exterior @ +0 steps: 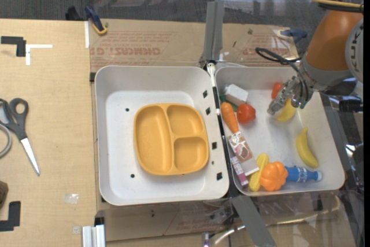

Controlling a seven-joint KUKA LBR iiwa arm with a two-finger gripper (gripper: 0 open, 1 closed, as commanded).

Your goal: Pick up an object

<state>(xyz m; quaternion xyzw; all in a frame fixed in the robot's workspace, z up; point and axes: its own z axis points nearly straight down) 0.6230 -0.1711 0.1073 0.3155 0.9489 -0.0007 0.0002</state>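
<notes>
My gripper (285, 102) hangs low over the upper right part of the right bin (332, 142). A small yellow object (287, 114) lies right under its tip, and a small red object (277, 89) sits just to its left. I cannot tell whether the gripper touches either one. Elsewhere in this bin lie a white block (236, 92), a carrot (229, 116), a red fruit (247, 113), a snack packet (240, 147), a banana (305, 147), an orange toy (273, 176) and a blue bottle (302, 174).
The left bin (110, 124) holds a yellow divided plate (171, 139). Scissors (20, 133) lie on the bench at far left. A grey post (213, 32) stands behind the gap between the bins.
</notes>
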